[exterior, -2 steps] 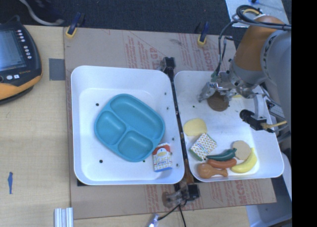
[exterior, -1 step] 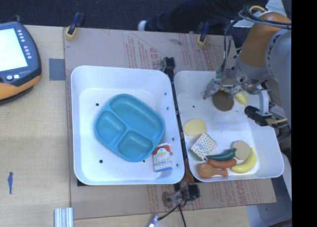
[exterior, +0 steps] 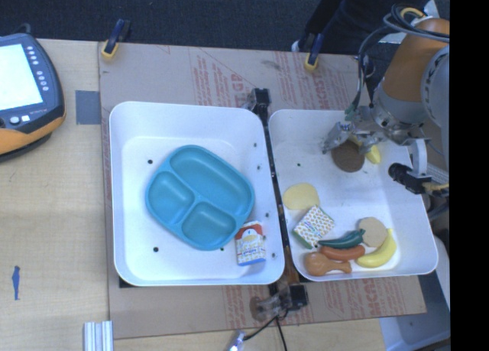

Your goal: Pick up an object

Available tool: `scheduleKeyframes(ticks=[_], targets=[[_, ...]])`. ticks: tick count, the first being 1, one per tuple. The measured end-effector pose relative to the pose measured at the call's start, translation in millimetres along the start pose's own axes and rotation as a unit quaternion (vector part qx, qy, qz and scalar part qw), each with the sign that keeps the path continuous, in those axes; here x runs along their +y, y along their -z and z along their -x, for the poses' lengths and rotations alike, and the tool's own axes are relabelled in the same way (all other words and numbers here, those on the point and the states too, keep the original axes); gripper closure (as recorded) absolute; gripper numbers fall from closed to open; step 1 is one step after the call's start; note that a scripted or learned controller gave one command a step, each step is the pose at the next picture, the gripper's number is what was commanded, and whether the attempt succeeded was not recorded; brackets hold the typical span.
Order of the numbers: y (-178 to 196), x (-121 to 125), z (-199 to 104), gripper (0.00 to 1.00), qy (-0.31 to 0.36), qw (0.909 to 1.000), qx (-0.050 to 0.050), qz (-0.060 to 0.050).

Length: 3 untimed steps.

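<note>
Two white bins on a bench. In the right bin (exterior: 397, 261), the gripper (exterior: 350, 141) sits low over a brown round object (exterior: 348, 158) — its fingers blur into it, so grip cannot be told. A yellow piece (exterior: 373, 155) peeks out beside it, partly hidden. The arm (exterior: 416, 74) is cut off at right.

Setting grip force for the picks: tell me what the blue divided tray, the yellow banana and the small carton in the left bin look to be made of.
Blue divided tray: looks like moulded plastic, smooth, with a soft sheen and rounded compartments.
Yellow banana: probably toy plastic; uniform colour, slightly glossy.
Small carton: printed surface, boxy shape; card or plastic, cannot tell.
</note>
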<state>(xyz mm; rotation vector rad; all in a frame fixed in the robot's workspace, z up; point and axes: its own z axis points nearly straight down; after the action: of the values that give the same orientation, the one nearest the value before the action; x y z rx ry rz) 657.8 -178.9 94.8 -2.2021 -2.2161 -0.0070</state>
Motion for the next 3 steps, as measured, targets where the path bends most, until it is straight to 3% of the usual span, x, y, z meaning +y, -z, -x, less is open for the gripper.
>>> scheduleKeyframes(ticks=[2, 3], targets=[[1.8, 1.6, 11.7, 0.00, 0.002, 1.0000, 0.007, -0.002], [1.8, 1.2, 10.5, 0.00, 0.002, 1.0000, 0.005, -0.002]])
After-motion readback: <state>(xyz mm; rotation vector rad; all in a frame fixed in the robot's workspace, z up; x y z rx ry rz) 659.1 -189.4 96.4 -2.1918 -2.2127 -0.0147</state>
